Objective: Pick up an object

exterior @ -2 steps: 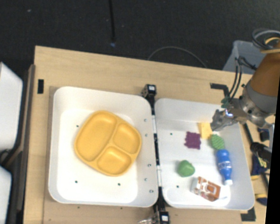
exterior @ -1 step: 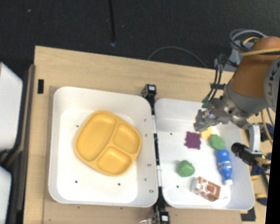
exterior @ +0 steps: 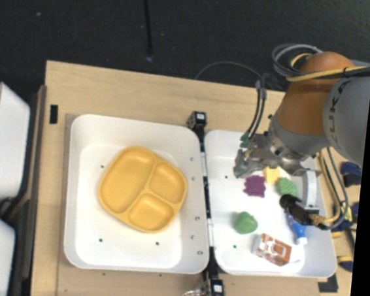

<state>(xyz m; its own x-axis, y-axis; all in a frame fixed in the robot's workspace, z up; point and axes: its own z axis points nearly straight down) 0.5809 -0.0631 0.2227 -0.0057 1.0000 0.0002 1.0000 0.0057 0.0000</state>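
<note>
One arm is reaching into the right bin [exterior: 223, 250] | gripper [exterior: 254, 163] is hanging over the bin's far left part, whether parted or closed I cannot tell | purple toy [exterior: 255, 185] is lying just below it toward the bin's near side (likeliest target) | green ball [exterior: 245, 222] is sitting nearer still.

A yellow divided plate [exterior: 143, 189] lies in the white left bin [exterior: 71, 231]; the right bin [exterior: 227, 148] holds purple, green, yellow pieces.
</note>
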